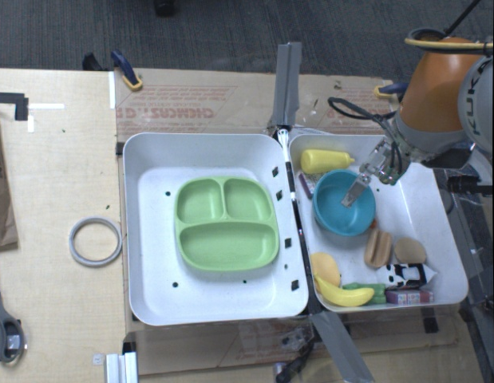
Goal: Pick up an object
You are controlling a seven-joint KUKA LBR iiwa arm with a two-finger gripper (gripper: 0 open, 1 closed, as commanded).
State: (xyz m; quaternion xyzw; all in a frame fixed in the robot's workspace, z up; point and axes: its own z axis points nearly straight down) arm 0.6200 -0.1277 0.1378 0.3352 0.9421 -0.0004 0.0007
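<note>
Two shallow white bins sat side by side on a pale wooden bench with a sheet of cardboard under them. Within the left bin (143, 214) lay a green divided plate (227, 223), roughly at its centre. The right bin (434, 214) carried the clutter: a yellow cylinder-shaped toy (325, 160) near its far left corner, a blue bowl (343, 204) just nearer than that, a hot-dog toy (378, 247) beside the bowl, and along the near edge a banana (343, 294), a rounded yellow-orange piece (326, 267), a black-and-white item (405, 274), a tan lump (409, 250) and a small pinkish box (408, 296). The arm (438, 94) reached in over the right bin's far right corner, its orange band high above the wrist. The gripper (354, 191) hung tilted over the blue bowl, its slim fingers (357, 187) close together and pointing into the bowl's right side, with nothing seen between them. On the bench's left part rested a grey ring (96, 240), and scissors (5, 335) lay at the near left corner. A brown paper bag (1, 190) lay at the left edge.
</note>
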